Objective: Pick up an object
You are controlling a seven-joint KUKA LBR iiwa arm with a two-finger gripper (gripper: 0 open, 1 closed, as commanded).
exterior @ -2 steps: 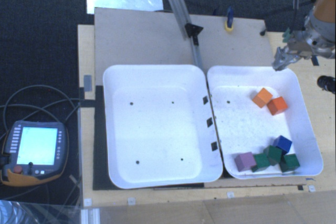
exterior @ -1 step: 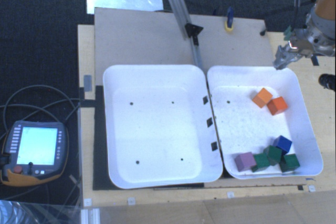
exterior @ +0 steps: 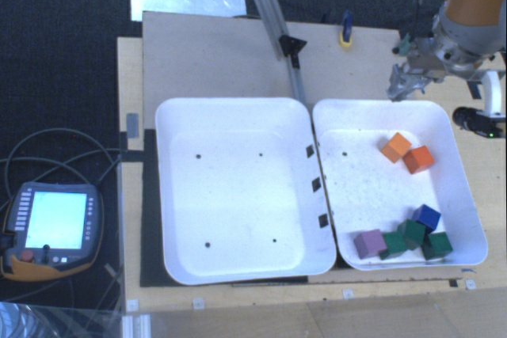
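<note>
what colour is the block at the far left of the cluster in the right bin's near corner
Pale purple, a mauve block beside the green blocks; the camera view shows it clearly.

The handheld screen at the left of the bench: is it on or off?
On. The handheld screen glows pale green-white against its dark casing.

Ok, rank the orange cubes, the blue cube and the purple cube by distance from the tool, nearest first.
1. Orange cubes, right bin's far half, just below the tool.
2. Blue cube, near right corner cluster.
3. Purple cube, cluster's left end, farthest.
</note>
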